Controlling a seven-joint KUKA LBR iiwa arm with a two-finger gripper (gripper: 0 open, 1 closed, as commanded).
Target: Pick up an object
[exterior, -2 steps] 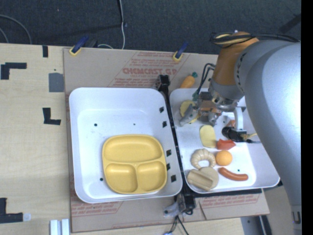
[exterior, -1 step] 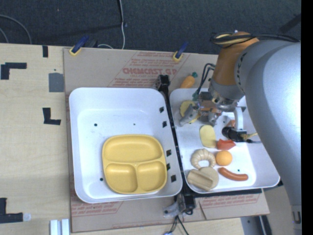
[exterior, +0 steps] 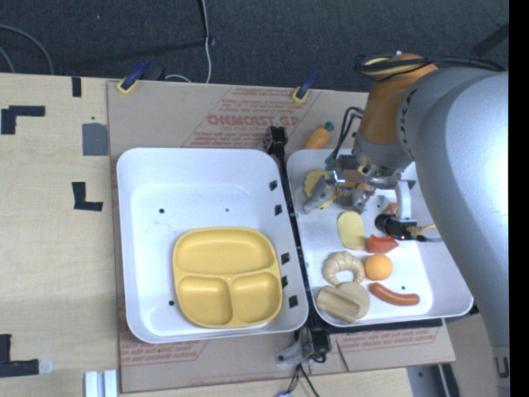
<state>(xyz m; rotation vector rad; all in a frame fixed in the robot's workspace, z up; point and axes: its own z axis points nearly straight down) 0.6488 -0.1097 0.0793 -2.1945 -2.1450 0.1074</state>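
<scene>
the grey arm (exterior: 463,180) with its orange band reached in from the right and covered much of the right bin's far side. two shallow white bins sat side by side on the bench: the left bin (exterior: 140,222) and the right bin (exterior: 442,292). inside the left bin lay a yellow divided tray (exterior: 227,275), flat, toward the near edge, with three compartments facing up. the gripper (exterior: 331,190) hung low over the far left part of the right bin, close above a yellowish object (exterior: 314,182) lying there; whether it was spread or closed could not be told, and nothing could be seen held in it. the smaller things clustered in the near half of the right bin: a tan bread slice (exterior: 343,303) at the front, a croissant (exterior: 343,265) just behind it, a pale yellow piece (exterior: 351,230) farther back, a sausage (exterior: 395,294) near the front right, an orange ball (exterior: 378,267) beside the croissant, and a red piece (exterior: 382,243) just behind the ball. a carrot (exterior: 316,137) lay outside the bin on the cardboard.
</scene>
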